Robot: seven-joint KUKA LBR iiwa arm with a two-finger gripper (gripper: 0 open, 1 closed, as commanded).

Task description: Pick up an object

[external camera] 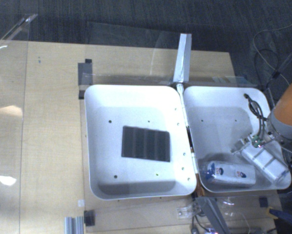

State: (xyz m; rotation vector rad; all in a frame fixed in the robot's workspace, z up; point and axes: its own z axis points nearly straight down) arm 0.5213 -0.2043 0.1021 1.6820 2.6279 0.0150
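Observation:
A white tube with a blue and red label (pixel 231 173) lies on its side along the front wall of the right bin (pixel 214 111). A dark ribbed rectangular pad (pixel 146 144) lies flat in the middle of the left bin (pixel 102 106). My gripper (pixel 248 147) is low inside the right bin near its right wall, just above and to the right of the tube. The grey and orange arm (pixel 287 111) comes in from the right edge. Nothing shows in the gripper's grasp.
A thin black cable (pixel 256 108) loops down from the wrist over the right bin's far corner. A metal post (pixel 182 57) stands behind the wall between the bins. The wooden bench (pixel 38 130) spreads to the left.

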